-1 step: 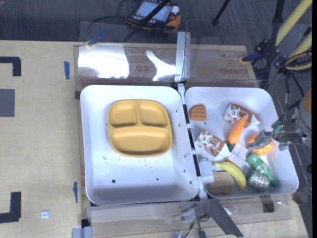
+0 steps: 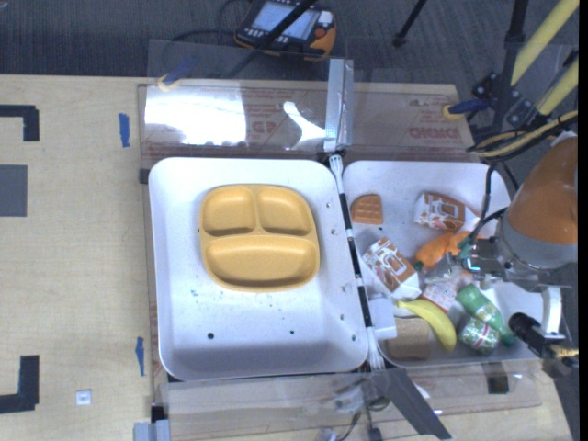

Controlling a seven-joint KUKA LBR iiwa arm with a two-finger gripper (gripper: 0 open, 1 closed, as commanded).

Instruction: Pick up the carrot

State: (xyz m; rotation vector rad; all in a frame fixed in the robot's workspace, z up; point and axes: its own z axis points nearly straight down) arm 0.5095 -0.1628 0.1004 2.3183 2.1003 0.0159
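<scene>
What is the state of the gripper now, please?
Gripper: cannot be told; it sits right beside the carrot in the right bin.

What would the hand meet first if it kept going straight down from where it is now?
Probably the carrot: the hand sits at its right end in the right bin. Height above it is unclear.

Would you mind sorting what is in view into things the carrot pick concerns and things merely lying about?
Job:
carrot
end effector
right bin

Lying about:
yellow divided plate
banana
green bottle
snack packets
left bin
</scene>
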